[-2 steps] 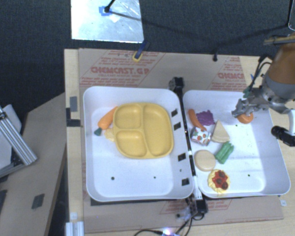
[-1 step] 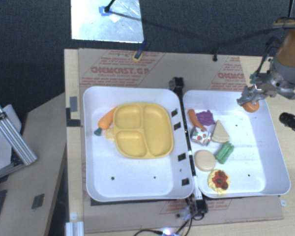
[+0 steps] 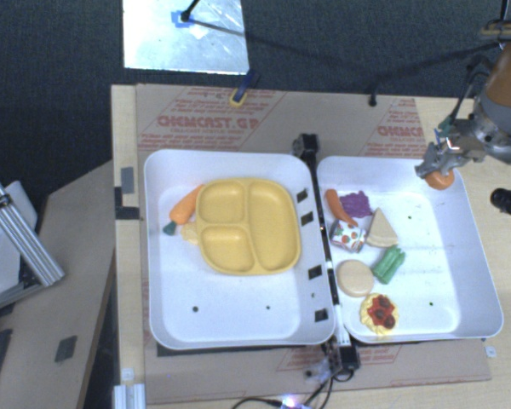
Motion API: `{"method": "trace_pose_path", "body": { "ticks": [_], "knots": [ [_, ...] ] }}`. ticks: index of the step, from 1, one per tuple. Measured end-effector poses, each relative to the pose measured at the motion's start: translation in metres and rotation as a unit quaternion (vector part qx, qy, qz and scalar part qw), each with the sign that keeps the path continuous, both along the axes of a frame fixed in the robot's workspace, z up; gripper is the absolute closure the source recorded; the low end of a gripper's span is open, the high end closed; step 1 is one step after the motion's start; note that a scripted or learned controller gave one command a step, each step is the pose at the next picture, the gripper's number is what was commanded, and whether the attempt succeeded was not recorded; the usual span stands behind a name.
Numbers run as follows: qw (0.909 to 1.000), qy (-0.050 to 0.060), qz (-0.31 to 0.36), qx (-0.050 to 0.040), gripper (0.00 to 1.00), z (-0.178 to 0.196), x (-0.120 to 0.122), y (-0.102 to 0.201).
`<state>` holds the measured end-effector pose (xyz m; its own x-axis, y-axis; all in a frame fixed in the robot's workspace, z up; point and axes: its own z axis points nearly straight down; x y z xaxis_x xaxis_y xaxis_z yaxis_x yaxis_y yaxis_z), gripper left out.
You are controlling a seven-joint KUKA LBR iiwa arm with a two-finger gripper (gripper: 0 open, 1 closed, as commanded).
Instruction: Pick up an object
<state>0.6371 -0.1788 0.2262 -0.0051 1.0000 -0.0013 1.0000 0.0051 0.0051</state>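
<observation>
Gripper (image 3: 440, 167) at upper right, over right bin's (image 3: 460, 254) far edge | fingers look clamped on small orange piece (image 3: 442, 179), lifted clear of the food pile | remaining toys cluster along bin's left side | yellow tray (image 3: 243, 225) fills left bin (image 3: 166, 254)

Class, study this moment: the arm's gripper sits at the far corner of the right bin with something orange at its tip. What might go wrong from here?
1. The small orange object under the gripper sits right by the right bin rim; if it is not firmly gripped, it may fall outside the bin.
2. How it is gripped cannot be judged from this view, so a lift may come up empty.
</observation>
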Motion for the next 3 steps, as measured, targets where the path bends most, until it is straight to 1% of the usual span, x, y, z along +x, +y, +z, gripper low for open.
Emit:
{"method": "trace_pose_path", "body": {
  "ticks": [1,2,3],
  "knots": [
    [1.0000,0.002,0.002,0.0017,1.00,-0.010,-0.005,0.055],
    [1.0000,0.001,0.002,0.0016,1.00,-0.003,0.000,0.104],
    [1.0000,0.003,0.002,0.0019,1.00,-0.012,-0.014,0.161]
  ]
}}
